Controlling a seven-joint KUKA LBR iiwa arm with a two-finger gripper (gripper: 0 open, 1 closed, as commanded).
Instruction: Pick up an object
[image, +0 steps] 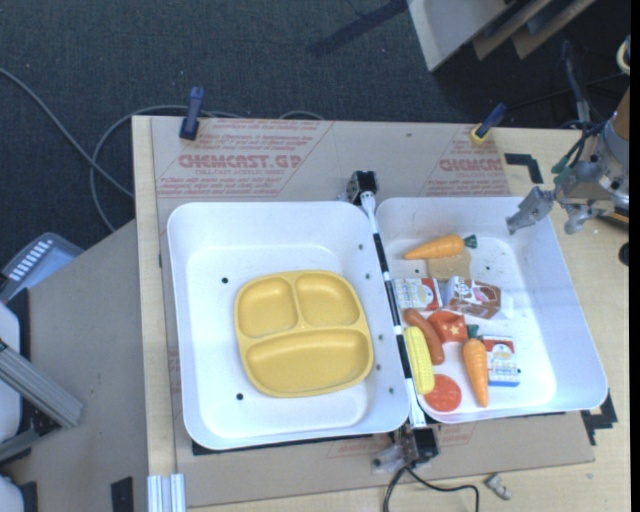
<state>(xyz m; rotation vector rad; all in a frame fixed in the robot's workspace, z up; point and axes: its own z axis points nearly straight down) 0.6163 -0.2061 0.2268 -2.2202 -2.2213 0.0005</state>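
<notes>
The bench (300, 150) carries two shallow white bins side by side, and the right bin (575, 330) serves as the landmark here. The left bin (200, 300) touches it along its left wall. In the middle of the left bin lies a yellow plate (303, 332) with three compartments, flat and with nothing on it.

The toy food is gathered in the left half of the right bin. Nearest the bin's far wall lies a carrot (437, 247), pointing sideways, with a tan block like a slice of bread (450, 268) just beside it on the near side. Toward the middle sit two small printed packets (413, 293), (473, 297), close together. Nearer still are a red sausage (424, 335) and a tomato (449, 326), touching or nearly so. Along the bin's left wall lies a corn cob (418, 358). A second carrot (476, 370) lies lengthwise beside a small carton (503, 362), and a red round slice (444, 393) rests near the bin's near wall.

The gripper (545, 205) is above the far right corner of the right bin, well apart from the food. One grey finger (528, 211) reaches over the bin's rim. Nothing sits between the jaws; whether they are spread or closed cannot be told from this angle.
</notes>
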